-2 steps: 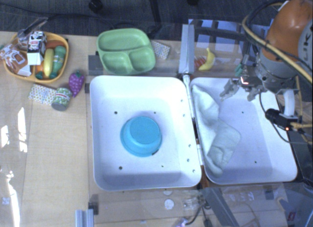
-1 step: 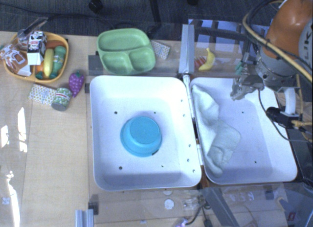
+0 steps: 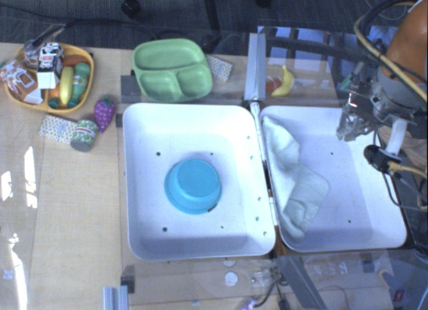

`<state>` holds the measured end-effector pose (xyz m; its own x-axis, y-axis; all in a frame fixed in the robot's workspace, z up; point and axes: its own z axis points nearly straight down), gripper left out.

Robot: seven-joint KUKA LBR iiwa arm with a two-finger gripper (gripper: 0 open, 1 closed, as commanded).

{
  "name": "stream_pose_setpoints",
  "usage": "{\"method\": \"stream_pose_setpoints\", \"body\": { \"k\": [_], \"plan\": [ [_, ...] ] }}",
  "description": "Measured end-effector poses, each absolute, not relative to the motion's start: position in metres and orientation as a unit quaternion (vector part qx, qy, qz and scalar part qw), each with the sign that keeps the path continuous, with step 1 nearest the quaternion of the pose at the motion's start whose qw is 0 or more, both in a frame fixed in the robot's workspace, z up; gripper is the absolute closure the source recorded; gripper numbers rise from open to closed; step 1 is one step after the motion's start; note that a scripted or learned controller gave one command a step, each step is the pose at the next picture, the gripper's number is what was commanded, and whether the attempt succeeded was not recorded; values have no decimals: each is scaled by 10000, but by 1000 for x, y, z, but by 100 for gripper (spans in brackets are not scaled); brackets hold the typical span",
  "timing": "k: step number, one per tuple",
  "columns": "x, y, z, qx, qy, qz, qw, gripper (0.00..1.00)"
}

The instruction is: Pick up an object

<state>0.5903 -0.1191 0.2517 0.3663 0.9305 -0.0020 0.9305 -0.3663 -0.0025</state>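
The gripper (image 3: 352,127) hangs over the right bin's (image 3: 374,235) far right corner, with nothing seen between its fingers; whether they stand apart or together I cannot tell. A white cloth (image 3: 294,182) lies crumpled along that bin's left side, well apart from it. The blue bowl (image 3: 193,186) sits in the left bin (image 3: 144,235). This looks like the approach step (nothing gripped yet); next it probably must travel left and descend onto the cloth.

two shallow white bins (image 3: 134,188) sit side by side. there is one blue bowl (image 3: 193,186), one pale crumpled cloth (image 3: 294,182), one green divided tray (image 3: 172,69), one yellow bowl of toy food (image 3: 83,91), one toy banana (image 3: 285,80), one purple grape bunch (image 3: 103,112) and one small can (image 3: 84,135). one robot arm (image 3: 401,68) carries one gripper (image 3: 350,127).
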Motion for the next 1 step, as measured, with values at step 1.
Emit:
{"method": "stream_pose_setpoints", "body": {
  "k": [1],
  "plan": [
    [630,-70,418,-7665,-6423,6,-8,100]
  ]
}}
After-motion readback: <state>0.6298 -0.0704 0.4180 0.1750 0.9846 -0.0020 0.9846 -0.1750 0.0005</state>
